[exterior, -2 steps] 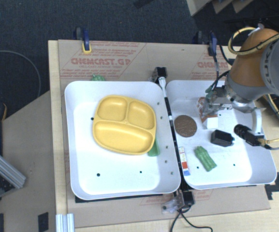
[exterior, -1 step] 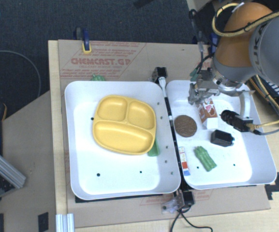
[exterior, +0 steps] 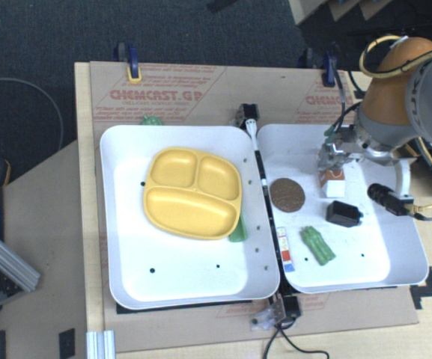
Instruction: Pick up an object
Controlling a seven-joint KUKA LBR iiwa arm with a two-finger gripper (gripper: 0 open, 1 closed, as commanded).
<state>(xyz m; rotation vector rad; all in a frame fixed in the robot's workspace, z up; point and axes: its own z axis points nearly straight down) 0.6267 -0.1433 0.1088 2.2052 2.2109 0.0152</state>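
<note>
hand (exterior: 334, 164) low in right bin, right-centre of frame | finger state: cannot tell | small orange-and-white block (exterior: 335, 183) directly beneath | risk: off-centre closure nudges block toward flat brown disc (exterior: 287, 195), grasp missed

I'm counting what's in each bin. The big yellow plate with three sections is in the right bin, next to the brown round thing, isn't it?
Not quite. The camera view shows the yellow plate with three sections lying in the left bin, not the right one. The brown round thing is in the right bin, just across the divide between the two bins.
</note>
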